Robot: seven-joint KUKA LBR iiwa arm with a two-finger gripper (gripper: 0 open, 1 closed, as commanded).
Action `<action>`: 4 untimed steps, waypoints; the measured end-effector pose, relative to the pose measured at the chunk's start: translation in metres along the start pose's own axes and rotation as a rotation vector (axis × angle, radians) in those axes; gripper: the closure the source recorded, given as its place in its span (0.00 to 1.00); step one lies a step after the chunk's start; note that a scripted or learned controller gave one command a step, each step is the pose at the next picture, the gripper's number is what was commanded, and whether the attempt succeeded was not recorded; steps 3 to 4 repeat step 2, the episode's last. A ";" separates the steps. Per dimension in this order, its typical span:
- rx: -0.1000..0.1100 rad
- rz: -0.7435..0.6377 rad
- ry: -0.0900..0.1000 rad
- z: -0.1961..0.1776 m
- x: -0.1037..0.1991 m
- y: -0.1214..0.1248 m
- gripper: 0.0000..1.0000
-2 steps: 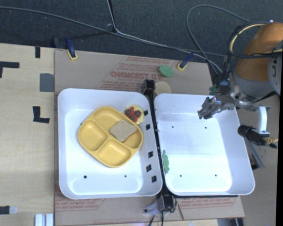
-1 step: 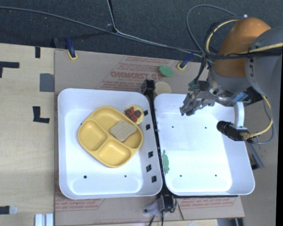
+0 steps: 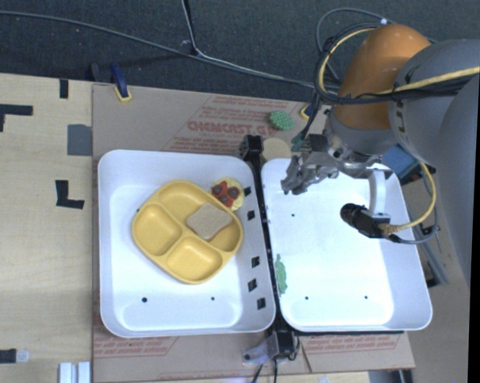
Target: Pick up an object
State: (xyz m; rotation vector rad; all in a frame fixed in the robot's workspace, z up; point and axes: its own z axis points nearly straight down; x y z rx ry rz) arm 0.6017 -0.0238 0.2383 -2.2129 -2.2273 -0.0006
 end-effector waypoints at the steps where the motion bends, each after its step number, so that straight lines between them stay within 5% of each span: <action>1: 0.000 0.000 0.000 0.000 0.055 0.013 1.00; 2: 0.003 0.000 -0.001 0.016 0.114 0.008 1.00; 4: 0.003 0.000 -0.001 0.016 0.114 0.008 1.00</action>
